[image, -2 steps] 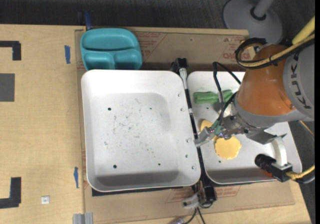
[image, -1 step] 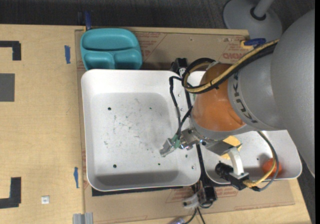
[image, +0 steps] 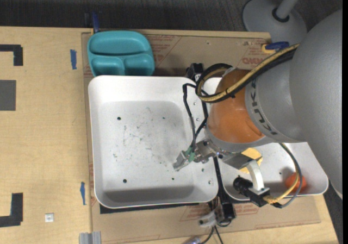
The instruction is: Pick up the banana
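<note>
banana: small yellow patch, mostly hidden under the arm, in right bin | jaws: over left bin by its right wall, cannot tell whether open or closed

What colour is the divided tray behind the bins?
The tray is teal, clear in the camera view.

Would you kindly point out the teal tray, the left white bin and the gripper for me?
teal tray (image: 117, 46): camera view, its large compartment.
left white bin (image: 138, 129): camera view, middle of its floor.
gripper (image: 184, 160): camera view, its tip over that bin.
</note>
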Controlling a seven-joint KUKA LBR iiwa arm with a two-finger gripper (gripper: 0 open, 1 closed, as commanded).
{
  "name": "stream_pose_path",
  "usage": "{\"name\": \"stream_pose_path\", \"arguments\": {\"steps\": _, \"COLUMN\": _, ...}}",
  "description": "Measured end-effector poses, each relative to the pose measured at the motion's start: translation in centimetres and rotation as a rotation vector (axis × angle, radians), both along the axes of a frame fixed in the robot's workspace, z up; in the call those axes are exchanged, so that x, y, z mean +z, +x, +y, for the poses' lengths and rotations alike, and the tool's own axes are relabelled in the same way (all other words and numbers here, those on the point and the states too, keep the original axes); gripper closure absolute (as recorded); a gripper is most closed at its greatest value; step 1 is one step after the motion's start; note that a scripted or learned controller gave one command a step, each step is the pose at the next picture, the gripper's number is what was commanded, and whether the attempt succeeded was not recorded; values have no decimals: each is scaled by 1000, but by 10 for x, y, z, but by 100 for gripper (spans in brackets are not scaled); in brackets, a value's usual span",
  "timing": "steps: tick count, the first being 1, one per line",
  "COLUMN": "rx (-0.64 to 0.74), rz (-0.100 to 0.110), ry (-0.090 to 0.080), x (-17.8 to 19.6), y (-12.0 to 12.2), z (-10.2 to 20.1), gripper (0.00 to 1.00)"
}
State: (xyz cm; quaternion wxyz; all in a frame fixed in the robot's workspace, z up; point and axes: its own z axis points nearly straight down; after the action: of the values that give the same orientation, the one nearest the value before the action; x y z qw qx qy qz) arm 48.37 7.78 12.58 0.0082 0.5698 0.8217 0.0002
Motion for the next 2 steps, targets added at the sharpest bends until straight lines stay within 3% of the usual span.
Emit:
{"name": "stream_pose_path", "arguments": {"steps": 1, "rx": 82, "rz": 4, "ry": -4, "x": 0, "y": -1, "z": -2, "gripper": 0}}
{"name": "stream_pose_path", "arguments": {"steps": 2, "rx": 17, "rz": -6, "ry": 0, "x": -3, "y": 2, "z": 13, "gripper": 0}}
